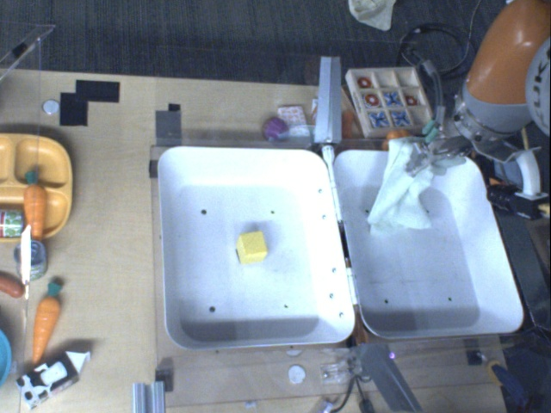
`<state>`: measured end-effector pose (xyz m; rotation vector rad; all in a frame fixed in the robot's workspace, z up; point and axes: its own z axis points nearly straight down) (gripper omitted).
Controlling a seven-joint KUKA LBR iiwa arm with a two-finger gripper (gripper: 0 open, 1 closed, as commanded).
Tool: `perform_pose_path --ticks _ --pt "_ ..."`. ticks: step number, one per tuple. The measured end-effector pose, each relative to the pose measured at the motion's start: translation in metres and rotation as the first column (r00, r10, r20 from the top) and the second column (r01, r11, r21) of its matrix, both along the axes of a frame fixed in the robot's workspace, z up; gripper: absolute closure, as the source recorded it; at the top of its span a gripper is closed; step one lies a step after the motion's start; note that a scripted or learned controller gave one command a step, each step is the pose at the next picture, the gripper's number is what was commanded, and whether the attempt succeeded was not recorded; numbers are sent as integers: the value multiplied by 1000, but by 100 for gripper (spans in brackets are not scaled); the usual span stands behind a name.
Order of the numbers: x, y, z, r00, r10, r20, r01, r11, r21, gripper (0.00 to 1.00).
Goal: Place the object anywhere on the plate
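Note:
A white cloth [399,198] hangs over the back part of the right bin [448,299], drawn up into a peak at its top corner. My gripper [426,153] reaches in from the right at the bin's back edge and is shut on that top corner of the cloth. The cloth's lower end rests crumpled on the bin floor. A yellow block [252,247] lies near the middle of the left bin [215,317]. A yellow divided plate [53,157] sits on the bench at the far left, with a toy carrot [34,209] on it.
A metal divider post [328,101] stands between the bins at the back. A tic-tac-toe tray [386,98] and a purple toy [275,128] lie behind the bins. More toy food, including a second carrot [46,315], lies at the bench's left edge.

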<state>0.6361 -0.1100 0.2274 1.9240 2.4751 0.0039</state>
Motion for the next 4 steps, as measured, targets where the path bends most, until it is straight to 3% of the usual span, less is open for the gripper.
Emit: perform_pose_path --ticks 1,2,3,4 --pt "34 52 45 967 -257 1 257 966 3 100" --pt "28 133 17 990 -142 -2 142 990 3 100" --pt "-43 200 -17 962 -273 -6 273 962 3 100" --pt "11 264 -31 998 -66 -2 66 998 4 100"
